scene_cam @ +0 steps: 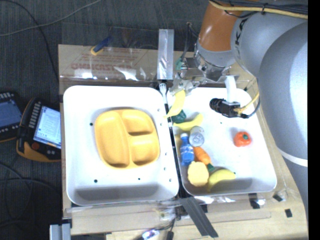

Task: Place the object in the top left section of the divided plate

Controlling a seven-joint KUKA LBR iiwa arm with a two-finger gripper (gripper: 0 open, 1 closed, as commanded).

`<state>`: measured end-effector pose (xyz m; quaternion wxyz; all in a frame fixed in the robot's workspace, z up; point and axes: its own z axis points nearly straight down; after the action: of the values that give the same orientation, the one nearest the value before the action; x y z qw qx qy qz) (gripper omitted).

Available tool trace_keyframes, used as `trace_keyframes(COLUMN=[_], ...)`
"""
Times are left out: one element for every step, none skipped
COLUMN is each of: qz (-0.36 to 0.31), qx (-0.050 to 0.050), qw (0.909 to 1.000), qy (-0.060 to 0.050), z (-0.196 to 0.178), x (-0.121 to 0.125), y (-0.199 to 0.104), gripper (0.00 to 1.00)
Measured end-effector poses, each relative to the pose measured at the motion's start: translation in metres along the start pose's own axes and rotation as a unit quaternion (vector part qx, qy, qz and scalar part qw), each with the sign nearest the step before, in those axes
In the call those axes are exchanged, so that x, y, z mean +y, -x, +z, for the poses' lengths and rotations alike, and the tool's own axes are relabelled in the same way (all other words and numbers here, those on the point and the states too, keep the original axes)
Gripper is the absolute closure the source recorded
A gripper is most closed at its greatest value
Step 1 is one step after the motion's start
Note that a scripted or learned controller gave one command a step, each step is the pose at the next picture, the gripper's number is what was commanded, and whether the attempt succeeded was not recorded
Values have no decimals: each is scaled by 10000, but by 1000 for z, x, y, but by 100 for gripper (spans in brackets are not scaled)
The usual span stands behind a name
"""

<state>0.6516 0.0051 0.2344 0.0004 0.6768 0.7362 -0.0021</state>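
Observation:
A yellow divided plate [127,136] lies in the middle of the left bin [80,179], with one long section and two smaller ones. My gripper [180,87] hangs over the ridge between the two bins, near their far edge. A thin, curved yellow object [176,105] dangles from its fingertips and looks pinched between them. Its lower end hovers just right of the plate's far right corner, above the right bin's left rim.
The right bin [260,179] holds a green piece [180,117], a banana [193,121], a small can [196,135], a blue bottle [186,152], a carrot [202,155], a yellow fruit [197,174], another banana [221,176] and a tomato [242,139]. A handheld pendant [40,131] lies left of the bench.

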Motion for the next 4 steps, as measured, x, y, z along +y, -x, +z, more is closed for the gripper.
trace_keyframes(qz=[-450,-449,-452,94], qx=[1,-2,-12,5], qw=[9990,9990,9990,10000], qy=[0,-1,-10,2], z=[17,16,8,-34], x=[11,11,11,23], y=[-73,-73,-72,-72], gripper=[100,0,100,100])
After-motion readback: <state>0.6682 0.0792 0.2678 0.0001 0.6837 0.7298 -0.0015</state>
